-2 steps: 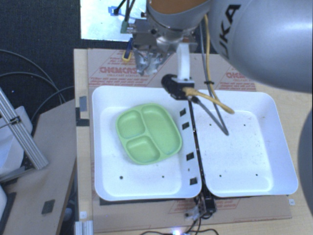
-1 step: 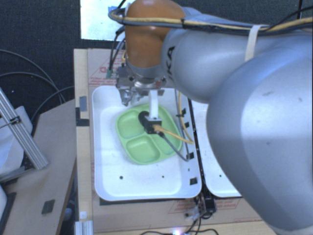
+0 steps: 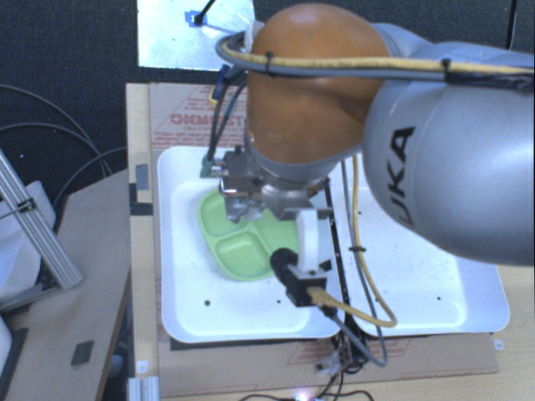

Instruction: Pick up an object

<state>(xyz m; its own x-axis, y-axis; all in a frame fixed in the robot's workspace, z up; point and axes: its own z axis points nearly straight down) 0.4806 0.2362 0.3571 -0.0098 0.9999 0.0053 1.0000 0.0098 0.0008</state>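
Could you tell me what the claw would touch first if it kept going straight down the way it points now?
Most likely the green divided tray lying in the left bin, directly beneath the claw, though its height above the tray is unclear.

Two white bins [image 3: 192, 307], one green divided tray [image 3: 238, 253], one arm [image 3: 435, 165].

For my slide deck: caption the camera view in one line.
KUKA iiwa arm reaches over the left white bin, its wrist above a green divided tray.
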